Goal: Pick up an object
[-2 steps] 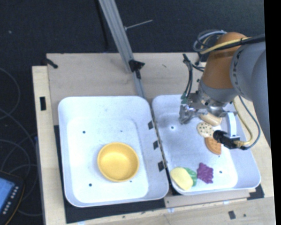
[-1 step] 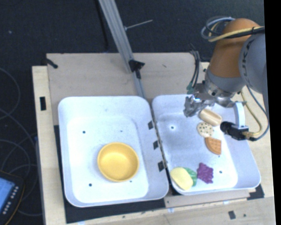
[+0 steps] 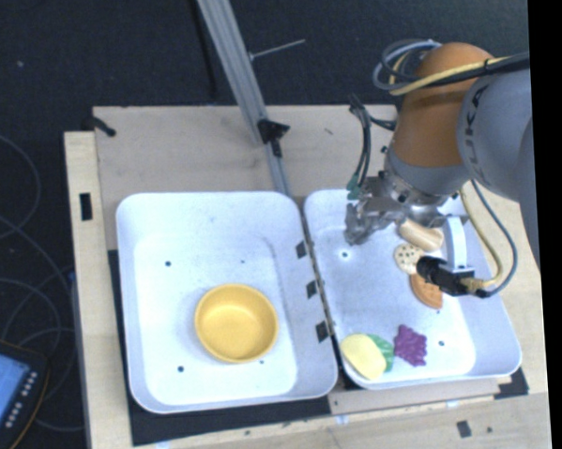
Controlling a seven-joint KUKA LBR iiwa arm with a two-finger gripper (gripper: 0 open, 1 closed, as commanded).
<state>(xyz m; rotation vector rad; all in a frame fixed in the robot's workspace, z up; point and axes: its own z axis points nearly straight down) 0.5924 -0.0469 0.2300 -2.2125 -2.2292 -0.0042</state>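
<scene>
In the right bin point(image 3: 359, 271), my gripper point(image 3: 356, 226) hangs low over the upper left part of the floor. No object shows under its tip. Right of it lie a tan roll-shaped piece point(image 3: 421, 234), a small speckled beige disc point(image 3: 407, 255) and an orange piece point(image 3: 427, 292), partly hidden by a black part of the arm. A yellow and green piece point(image 3: 366, 355) and a purple grape bunch point(image 3: 410, 344) rest near the bin's front edge.
A yellow bowl point(image 3: 234, 322) sits in the left bin point(image 3: 152, 272), toward its front. A grey metal pole point(image 3: 240, 75) slants down to the bins' shared rim. Cables loop around the orange wrist band point(image 3: 435, 117).
</scene>
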